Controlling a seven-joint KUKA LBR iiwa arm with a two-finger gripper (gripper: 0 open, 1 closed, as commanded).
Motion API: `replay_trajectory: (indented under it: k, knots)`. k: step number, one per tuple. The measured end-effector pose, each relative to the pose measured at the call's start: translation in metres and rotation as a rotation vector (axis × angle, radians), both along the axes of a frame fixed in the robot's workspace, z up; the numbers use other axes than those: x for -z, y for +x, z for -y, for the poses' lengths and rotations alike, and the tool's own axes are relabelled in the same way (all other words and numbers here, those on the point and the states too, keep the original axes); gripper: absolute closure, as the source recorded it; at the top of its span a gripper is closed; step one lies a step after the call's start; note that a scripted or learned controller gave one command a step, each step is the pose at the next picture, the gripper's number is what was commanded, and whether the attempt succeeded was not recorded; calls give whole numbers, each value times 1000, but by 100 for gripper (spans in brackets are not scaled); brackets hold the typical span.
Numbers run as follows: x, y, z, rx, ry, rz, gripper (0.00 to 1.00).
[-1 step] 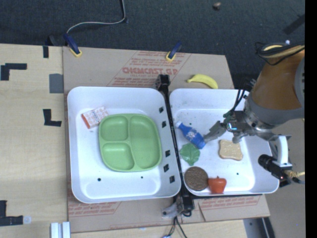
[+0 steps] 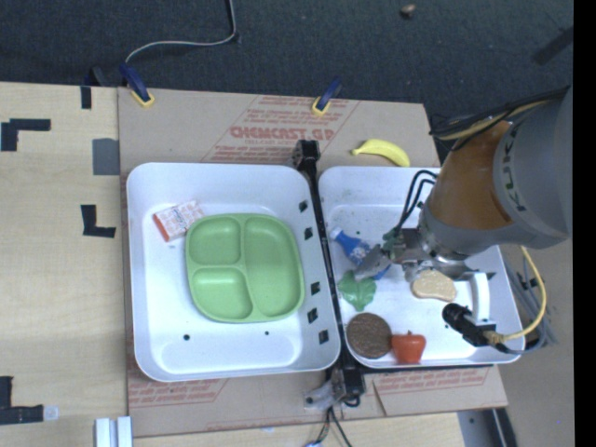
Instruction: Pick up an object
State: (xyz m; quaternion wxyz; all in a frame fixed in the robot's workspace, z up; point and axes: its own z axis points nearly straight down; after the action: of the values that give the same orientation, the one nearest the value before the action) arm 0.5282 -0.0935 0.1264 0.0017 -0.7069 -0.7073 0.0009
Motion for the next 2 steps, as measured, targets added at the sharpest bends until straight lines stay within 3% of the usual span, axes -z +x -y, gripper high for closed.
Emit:
replay_trajectory:
  k: [1, 2]
  knots:
    - [40, 50, 17, -1, -1, 6, 0]
    - [30, 51, 18, -1, -4, 7, 100]
